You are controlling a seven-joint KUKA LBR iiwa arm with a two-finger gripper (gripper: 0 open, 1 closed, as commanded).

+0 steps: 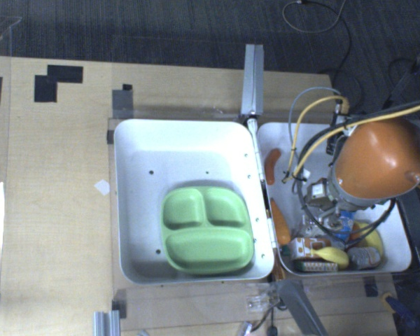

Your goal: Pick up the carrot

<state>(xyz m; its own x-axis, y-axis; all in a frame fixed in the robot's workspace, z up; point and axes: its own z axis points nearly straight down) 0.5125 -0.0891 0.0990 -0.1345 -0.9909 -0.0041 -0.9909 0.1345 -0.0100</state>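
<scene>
The carrot (282, 228) is a short orange piece lying along the left wall of the right bin (403, 257), pointing toward the front. My gripper (323, 220) hangs low over the middle of that bin, a little to the right of the carrot, under the arm's orange band (378, 159). The wrist and its cables cover much of the gripper. Nothing of the carrot is under it.
A reddish-orange sausage-shaped piece (272, 165) lies further back by the same wall. A banana (332, 256), a small printed box (306, 246) and other toys crowd the front of the right bin. The left bin (136, 152) holds a green divided plate (207, 228).
</scene>
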